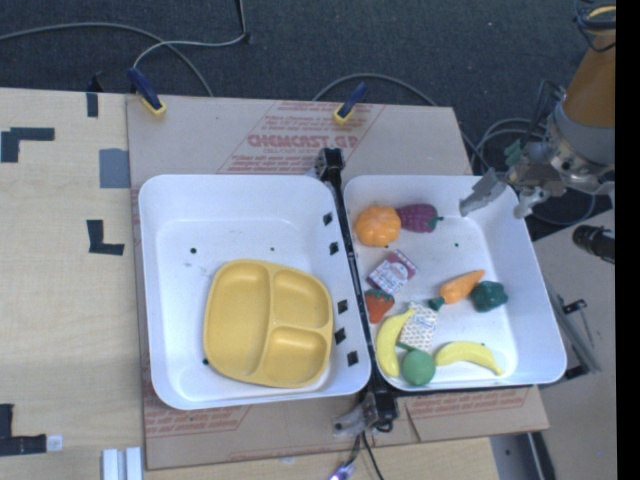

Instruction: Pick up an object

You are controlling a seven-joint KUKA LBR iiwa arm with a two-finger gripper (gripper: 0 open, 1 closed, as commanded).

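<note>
We judged the pick barely begun: nothing had been lifted. Our gripper (pixel 497 190) hung over the right bin's (pixel 530 268) rim at about two o'clock, its fingers spread apart and holding nothing. Every object lay loose inside. Nearest, toward nine o'clock from the gripper, sat a dark purple grape bunch (pixel 418 216) touching a round orange fruit (pixel 377 225); a small carrot (pixel 461 286) lay toward six o'clock.

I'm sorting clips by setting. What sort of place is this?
Probably a robotics lab bench set up for grasping trials: two white bins clamped on cardboard, toy food such as a banana in the right one, cables on the floor, and the arm at the right.
</note>
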